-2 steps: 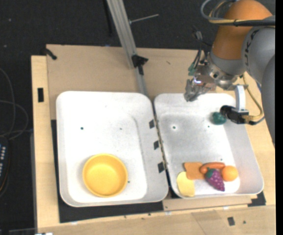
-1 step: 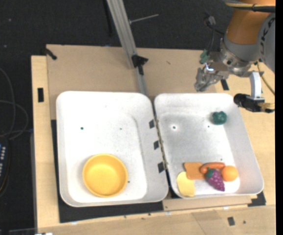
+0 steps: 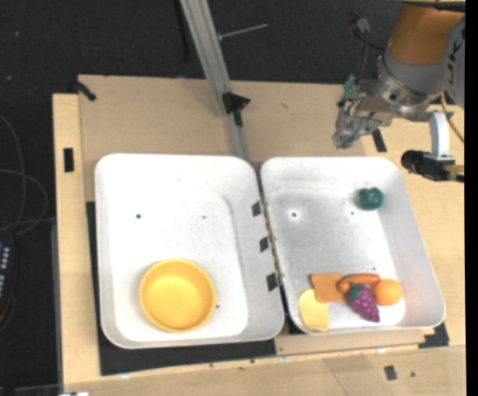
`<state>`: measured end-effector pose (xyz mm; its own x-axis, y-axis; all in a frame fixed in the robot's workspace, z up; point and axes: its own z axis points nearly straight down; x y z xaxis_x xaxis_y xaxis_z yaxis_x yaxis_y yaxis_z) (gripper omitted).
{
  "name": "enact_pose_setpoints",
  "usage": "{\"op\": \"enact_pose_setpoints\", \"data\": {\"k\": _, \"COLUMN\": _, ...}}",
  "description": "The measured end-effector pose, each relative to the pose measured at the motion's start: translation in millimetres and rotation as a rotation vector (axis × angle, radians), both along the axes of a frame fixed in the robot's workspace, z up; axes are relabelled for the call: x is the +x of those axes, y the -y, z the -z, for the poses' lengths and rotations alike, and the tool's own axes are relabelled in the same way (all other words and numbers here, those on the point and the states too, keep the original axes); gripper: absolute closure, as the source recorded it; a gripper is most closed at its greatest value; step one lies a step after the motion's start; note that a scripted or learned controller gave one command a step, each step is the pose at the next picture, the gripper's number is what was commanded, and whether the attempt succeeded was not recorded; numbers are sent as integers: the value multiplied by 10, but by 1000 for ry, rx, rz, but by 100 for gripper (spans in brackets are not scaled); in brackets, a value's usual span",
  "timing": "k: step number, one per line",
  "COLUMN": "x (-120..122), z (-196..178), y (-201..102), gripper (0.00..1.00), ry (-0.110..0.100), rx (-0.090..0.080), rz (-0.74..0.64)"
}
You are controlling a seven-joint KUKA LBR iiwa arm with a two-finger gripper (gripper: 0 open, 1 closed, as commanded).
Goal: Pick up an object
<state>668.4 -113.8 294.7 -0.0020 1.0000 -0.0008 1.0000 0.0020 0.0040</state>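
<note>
Two shallow white plastic bins sit side by side on the tan bench: the left bin (image 3: 123,188) holds a round yellow bowl (image 3: 177,294) near its front edge. The right bin (image 3: 321,196) holds a small dark green object (image 3: 370,198) near its far right corner, plus toy food along the front edge: a pale yellow piece (image 3: 314,311), purple grapes (image 3: 364,303), an orange ball (image 3: 388,292). The grey gripper (image 3: 350,130) hangs over the bench just beyond the right bin's far edge, seemingly carrying nothing; I cannot tell how its fingers stand.

Two white bins (image 3: 172,180), one yellow bowl (image 3: 177,294), one green object (image 3: 370,198), and five toy foods (image 3: 351,297).
</note>
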Motion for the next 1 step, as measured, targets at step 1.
{"op": "enact_pose_setpoints", "data": {"k": 1, "x": -41, "z": 26, "y": -433, "gripper": 100, "ry": -3, "rx": 1, "rz": -3}}
